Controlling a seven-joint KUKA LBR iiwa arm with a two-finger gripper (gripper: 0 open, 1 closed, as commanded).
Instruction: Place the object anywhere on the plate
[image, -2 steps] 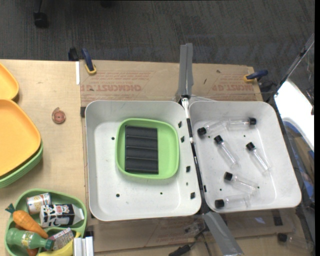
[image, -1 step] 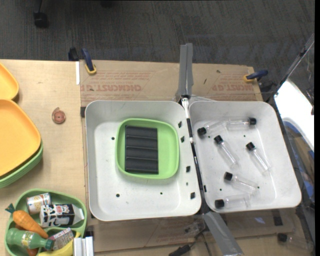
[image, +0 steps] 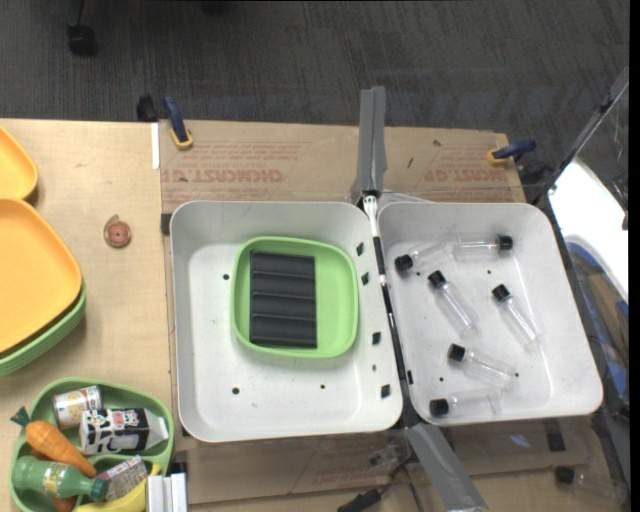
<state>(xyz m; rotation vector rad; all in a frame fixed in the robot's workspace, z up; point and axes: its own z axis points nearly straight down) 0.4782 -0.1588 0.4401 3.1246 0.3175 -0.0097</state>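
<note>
Your green plate (image: 296, 297) sits in the left bin (image: 200, 330), a dark ribbed block (image: 282, 298) on it. Six clear black-capped tubes (image: 452, 298) lie scattered in the right bin (image: 560, 370). You can't tell the gripper's state.

The green plate (image: 296, 297) looks like glossy plastic; its dark ridged insert (image: 282, 298) appears matt. Clear glossy tubes (image: 480, 246) carry black caps. Cardboard (image: 262, 170) looks dull.
</note>
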